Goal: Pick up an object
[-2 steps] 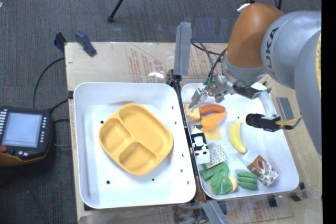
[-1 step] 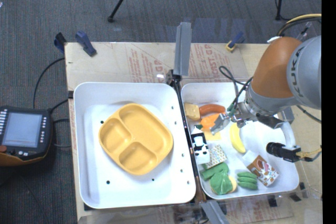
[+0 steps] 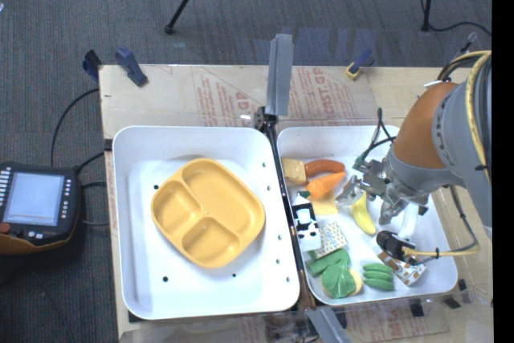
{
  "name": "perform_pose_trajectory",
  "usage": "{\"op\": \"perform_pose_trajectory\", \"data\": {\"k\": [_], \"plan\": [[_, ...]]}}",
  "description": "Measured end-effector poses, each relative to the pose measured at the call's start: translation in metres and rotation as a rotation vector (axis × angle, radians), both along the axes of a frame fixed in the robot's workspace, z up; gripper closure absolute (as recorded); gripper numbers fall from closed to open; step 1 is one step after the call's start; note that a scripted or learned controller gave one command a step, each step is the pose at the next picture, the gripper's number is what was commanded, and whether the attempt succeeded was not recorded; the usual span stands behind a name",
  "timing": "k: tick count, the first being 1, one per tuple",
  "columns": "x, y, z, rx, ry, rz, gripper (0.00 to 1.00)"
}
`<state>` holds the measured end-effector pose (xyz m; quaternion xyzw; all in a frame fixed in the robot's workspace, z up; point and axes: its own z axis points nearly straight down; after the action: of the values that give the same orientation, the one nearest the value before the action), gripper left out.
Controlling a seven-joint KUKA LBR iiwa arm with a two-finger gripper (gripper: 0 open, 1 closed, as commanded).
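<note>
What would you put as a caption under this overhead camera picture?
Robot arm's gripper hovers over toy food, beside a banana, in the right bin; yellow plate lies in the left.

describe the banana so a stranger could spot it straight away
Look in the right bin, beside the gripper. The banana lies just below the two carrots, a small curved yellow piece; its neighbours are orange or green.

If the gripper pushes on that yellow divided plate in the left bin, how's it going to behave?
The yellow plate looks like rigid molded plastic, so it probably stays stiff. It lies flat on the left bin floor, so it would likely slide rather than tip. Its shallow rim may be hard to pinch.
</note>
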<state>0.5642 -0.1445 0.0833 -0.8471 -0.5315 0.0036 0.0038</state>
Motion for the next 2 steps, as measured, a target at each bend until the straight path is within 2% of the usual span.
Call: {"op": "perform_pose_trajectory", "data": {"k": [1, 2], "plan": [[-0.0231, -0.0229, 0.0005, 0.0, 0.0, -0.088, 0.0], [-0.0238, -0.022, 0.0064, 0.003, 0.008, -0.083, 1.0]]}}
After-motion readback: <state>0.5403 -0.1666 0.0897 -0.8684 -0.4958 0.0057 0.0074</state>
